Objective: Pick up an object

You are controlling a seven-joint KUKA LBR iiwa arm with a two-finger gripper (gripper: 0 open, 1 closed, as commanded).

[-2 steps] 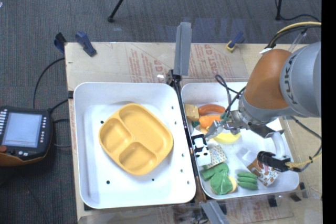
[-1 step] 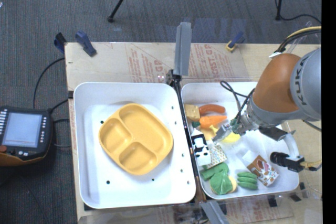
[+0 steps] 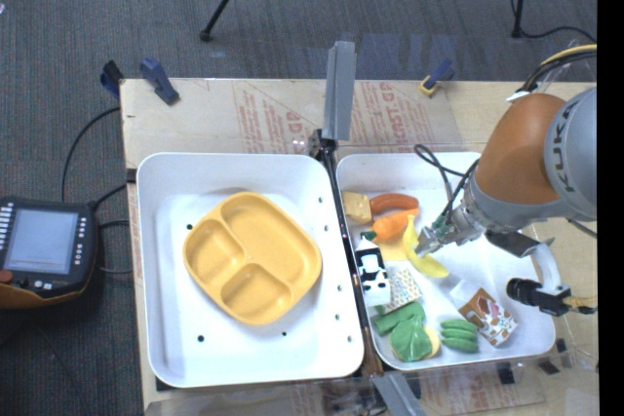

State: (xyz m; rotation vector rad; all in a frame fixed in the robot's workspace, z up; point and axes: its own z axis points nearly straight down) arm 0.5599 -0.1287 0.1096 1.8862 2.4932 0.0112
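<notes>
Near the surface's front edge we see green plush vegetables (image 3: 414, 331); behind them, in the right white bin (image 3: 517, 351), the end effector (image 3: 432, 239) meets a yellow banana-shaped toy (image 3: 424, 258); we cannot tell its finger state.

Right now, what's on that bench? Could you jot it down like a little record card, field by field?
left bin: holds a yellow divided tray
right bin: holds a jumble of toy food
toy food seen: orange carrot, yellow banana, green pea pod, black-and-white carton, small printed packet
arm: grey with orange band, reaching in from the right
gripper: low in the right bin, by the banana and carrot
grip state: cannot tell
</notes>
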